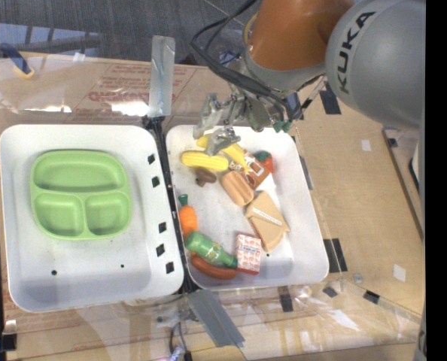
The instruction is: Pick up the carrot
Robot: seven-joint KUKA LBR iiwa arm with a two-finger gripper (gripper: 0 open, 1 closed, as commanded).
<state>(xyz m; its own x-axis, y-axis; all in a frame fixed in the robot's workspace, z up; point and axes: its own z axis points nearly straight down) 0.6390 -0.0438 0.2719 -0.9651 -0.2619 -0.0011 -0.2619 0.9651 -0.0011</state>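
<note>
Metal fingers of the gripper (222,130) hung over the far end of the right bin (308,224), just above the corn cob (204,159), and I could not tell whether they stood apart or together; nothing showed between them. Behind them rose the orange band (291,21) and the grey arm (378,51), reaching in from the right.

Beyond the corn lay a huddle of toy food: a small brown piece (205,177), a tan bun-like piece (237,189), a red and orange piece (259,165) and a sandwich wedge (267,220). Nearer the front of the bin lay a green bottle shape (208,248), a red sausage (213,270) and a small patterned packet (247,252).

The carrot (187,218) lay against the bin's left wall, about halfway down it, its green top pointing away from the camera, well apart from the gripper. It looked like a hollow plastic toy, so probably light, stiff and rather slippery, apt to squirt out of a pinch on its taper. The thickest part of the orange body seemed the best hold, fingers across its width, though the wall beside it left little room for one finger. The left bin (20,277) held a green divided plate (80,194).
</note>
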